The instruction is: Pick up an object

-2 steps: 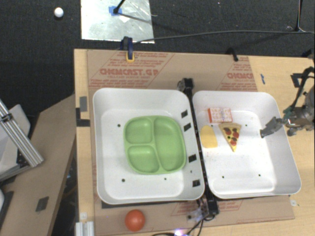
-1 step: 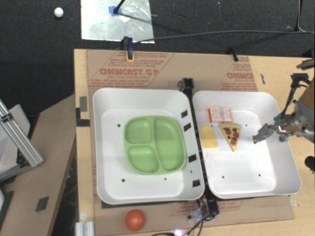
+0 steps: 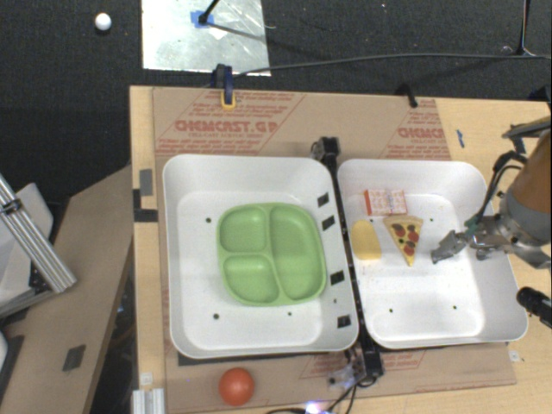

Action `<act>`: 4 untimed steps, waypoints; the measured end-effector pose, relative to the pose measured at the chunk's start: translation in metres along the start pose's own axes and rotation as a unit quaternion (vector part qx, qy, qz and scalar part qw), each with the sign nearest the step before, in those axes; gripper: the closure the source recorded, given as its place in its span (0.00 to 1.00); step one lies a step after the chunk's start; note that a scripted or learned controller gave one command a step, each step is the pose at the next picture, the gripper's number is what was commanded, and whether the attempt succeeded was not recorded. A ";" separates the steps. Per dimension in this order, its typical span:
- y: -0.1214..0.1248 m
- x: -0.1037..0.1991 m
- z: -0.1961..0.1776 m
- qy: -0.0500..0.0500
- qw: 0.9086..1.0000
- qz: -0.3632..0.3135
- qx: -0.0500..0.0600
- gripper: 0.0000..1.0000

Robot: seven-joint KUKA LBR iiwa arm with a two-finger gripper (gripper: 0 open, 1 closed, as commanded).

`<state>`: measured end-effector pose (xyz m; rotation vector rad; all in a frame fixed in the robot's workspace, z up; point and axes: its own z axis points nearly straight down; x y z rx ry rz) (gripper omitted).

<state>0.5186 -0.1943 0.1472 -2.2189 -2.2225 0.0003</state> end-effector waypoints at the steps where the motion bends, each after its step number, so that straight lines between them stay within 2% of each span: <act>1: 0.003 0.002 0.062 0.000 1.000 0.000 0.000 0.00; 2: 0.004 0.001 0.048 -0.001 1.000 0.000 -0.002 1.00; 4: 0.016 0.002 -0.041 -0.001 1.000 -0.002 -0.004 1.00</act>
